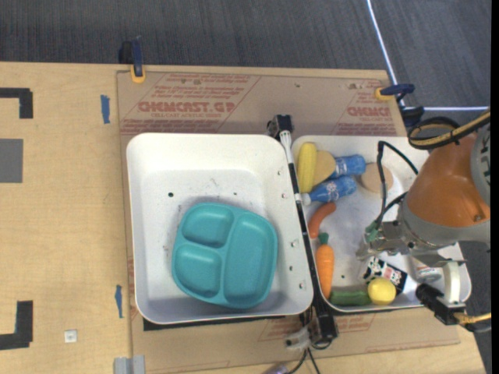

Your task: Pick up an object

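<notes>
On the surface point(62, 209), left bin point(148, 162) holds a teal divided tray point(224, 254). Arm point(448, 193) hangs over the right bin point(351, 142); fingers point(380, 244) state: cannot tell. Below them: carrot point(324, 262), cucumber point(348, 295), lemon point(381, 291). Banana point(306, 166) and blue bottle point(341, 166) at far end.

Both bins point(148, 209) were white. The divided plate point(224, 253) in the left bin was teal. In the right bin: banana point(306, 164) yellow, bottle point(343, 176) blue, carrot point(324, 262) orange with green top, lemon point(381, 291) yellow, cucumber point(348, 295) green, one small item point(383, 273) black-and-white patterned. Arm point(448, 189) at frame right was orange over grey. Bench point(62, 209) was tan.
</notes>
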`<state>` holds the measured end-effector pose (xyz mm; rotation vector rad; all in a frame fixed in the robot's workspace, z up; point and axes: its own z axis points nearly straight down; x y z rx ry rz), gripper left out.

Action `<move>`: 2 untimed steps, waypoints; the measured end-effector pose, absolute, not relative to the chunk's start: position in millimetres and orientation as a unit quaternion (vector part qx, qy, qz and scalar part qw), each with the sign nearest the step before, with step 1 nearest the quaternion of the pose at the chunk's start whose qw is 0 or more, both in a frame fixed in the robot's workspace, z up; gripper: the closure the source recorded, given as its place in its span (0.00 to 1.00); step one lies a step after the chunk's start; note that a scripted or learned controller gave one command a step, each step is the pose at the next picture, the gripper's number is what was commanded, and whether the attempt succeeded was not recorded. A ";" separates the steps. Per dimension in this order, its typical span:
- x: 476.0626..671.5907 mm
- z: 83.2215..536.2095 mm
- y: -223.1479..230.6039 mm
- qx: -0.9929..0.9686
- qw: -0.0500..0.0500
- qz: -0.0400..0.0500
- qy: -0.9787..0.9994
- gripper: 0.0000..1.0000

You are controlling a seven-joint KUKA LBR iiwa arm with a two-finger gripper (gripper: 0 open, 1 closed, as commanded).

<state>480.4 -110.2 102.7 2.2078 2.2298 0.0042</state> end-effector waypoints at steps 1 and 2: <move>480.3 102.6 -110.2 0.703 0.002 0.001 0.711 0.00; 483.9 91.7 -169.8 0.788 -0.008 0.007 0.615 0.00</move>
